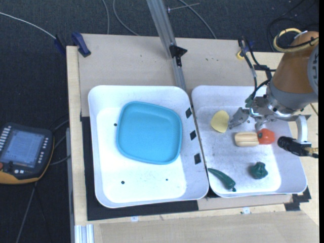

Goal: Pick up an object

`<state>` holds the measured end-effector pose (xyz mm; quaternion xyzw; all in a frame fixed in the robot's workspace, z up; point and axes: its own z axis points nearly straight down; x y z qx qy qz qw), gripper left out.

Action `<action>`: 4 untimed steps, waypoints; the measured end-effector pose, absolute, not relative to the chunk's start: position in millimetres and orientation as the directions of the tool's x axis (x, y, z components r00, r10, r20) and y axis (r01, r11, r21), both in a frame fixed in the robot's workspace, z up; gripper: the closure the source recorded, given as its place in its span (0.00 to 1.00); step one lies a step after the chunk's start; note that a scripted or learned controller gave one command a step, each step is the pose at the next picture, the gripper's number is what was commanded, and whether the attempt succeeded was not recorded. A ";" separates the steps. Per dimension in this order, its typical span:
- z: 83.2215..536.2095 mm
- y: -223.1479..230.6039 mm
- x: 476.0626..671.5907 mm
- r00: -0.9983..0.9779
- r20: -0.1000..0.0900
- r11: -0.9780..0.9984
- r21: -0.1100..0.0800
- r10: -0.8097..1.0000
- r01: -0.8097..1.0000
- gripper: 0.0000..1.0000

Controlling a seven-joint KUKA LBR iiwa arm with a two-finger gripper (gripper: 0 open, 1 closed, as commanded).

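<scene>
A pale wooden bench (136,59) stands on a dark carpeted floor (30,85), where thin grey cables (101,4) loop across the upper part of the view. To the left of the bench a handheld control pad (23,151) with a lit screen lies on the floor, and blue clamps (81,43) grip the bench's far left corner. A slanted metal pole (162,22) rises from the bench's far side, and the light is even and flat.
</scene>
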<state>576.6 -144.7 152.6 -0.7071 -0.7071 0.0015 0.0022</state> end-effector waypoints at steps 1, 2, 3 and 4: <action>101.9 -144.4 576.5 -0.001 0.000 0.001 -0.001 1.000 1.000 0.00; 113.6 -144.5 577.2 0.000 0.000 0.000 0.002 1.000 1.000 1.00; 160.6 -153.2 577.8 0.000 -0.001 0.000 0.004 1.000 1.000 1.00; 222.7 -153.9 584.1 -0.001 -0.001 0.001 0.006 1.000 1.000 1.00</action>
